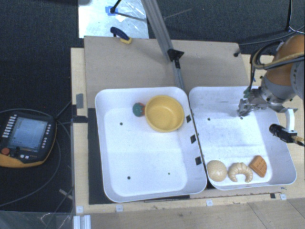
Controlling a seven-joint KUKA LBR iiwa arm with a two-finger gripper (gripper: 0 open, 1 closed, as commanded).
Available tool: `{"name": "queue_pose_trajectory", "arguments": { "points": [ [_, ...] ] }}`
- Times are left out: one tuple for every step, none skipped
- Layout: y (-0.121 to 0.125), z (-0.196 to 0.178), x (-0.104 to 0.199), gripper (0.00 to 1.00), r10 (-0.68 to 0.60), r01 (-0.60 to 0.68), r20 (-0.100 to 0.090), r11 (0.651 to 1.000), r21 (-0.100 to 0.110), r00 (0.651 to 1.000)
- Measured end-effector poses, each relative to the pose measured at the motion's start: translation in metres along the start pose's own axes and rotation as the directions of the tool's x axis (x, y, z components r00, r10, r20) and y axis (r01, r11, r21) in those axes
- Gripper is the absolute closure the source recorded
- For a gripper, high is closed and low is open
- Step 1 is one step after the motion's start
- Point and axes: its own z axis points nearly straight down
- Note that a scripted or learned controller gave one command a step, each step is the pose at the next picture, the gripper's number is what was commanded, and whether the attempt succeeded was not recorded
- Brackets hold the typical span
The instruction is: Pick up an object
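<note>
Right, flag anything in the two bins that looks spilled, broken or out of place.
Nothing stands out. The yellow bowl sits upright in the left bin beside a small teal ball; three bread pieces line the right bin's near edge.

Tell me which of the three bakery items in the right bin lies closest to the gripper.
The flat orange-brown biscuit, rightmost in the row; the croissant and round bun lie farther left of the gripper.

Bench bearing two white bins
</note>
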Motion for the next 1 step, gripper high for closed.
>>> {"name": "queue_pose_trajectory", "arguments": {
  "points": [
    [0.0017,-0.0432,0.0028,1.0,0.001,-0.001,0.0,1.0,-0.001,1.0]
  ]
}}
